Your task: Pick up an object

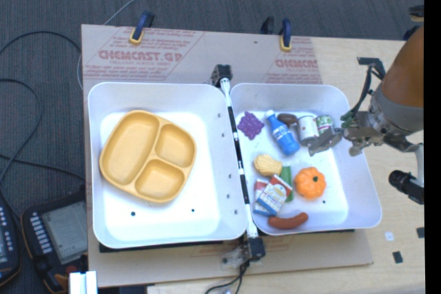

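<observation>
Gripper [329, 139] sits low over the right white bin [358, 200], at its far right part, on a grey arm with an orange band [413, 72] reaching in from the right. Its metal tip lies just right of a small can with a green and white label [314, 126]; touching or not, cannot tell. Open or closed: cannot tell from this slant. Nothing is visibly held between the fingers.

Right bin contents:
- purple bumpy grape-like toy [250, 125], far left corner area
- blue plastic bottle with white cap [281, 133], tilted, just right of the purple piece
- dark brown rounded item [289, 119], between bottle and can, far side
- yellow corn-shaped toy [268, 164], centre left
- orange plastic pumpkin [310, 183], right of the corn, near the middle
- small red and white carton [271, 195], with a green piece beside it, lying near the corn
- reddish-brown sausage toy [288, 220], nearest edge of the bin

Left white bin [114, 231] holds a yellow three-compartment plastic tray [147, 155], set at an angle.

Both bins rest on a brown board with red lettering [141, 56], clamped at the far edge by two blue and yellow clamps [142, 25]. Black cables [21, 89] run over the grey carpet on the left; a handheld pendant with a screen [58, 229] lies at near left.
</observation>
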`<state>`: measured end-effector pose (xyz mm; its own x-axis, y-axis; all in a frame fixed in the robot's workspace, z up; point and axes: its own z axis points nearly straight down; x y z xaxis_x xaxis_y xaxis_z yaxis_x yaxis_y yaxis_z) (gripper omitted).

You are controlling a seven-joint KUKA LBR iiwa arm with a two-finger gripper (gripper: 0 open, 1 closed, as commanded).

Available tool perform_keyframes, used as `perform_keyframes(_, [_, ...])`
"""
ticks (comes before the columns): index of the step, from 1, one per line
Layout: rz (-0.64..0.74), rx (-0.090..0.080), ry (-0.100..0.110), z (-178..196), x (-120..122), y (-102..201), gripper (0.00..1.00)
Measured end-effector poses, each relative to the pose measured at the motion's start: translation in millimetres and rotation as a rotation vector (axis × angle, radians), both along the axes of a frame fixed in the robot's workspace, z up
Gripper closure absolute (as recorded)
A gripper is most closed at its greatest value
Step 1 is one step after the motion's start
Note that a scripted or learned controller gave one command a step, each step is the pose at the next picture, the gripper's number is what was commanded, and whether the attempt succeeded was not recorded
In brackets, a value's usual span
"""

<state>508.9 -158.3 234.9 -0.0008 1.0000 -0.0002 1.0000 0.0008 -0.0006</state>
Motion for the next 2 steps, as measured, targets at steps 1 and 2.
perform_keyframes(1, [0.000, 0.001, 0.003, -133, 50, 16, 0.00])
perform_keyframes(2, [-0.002, -0.005, -0.010, -146, 39, 56, 0.00])
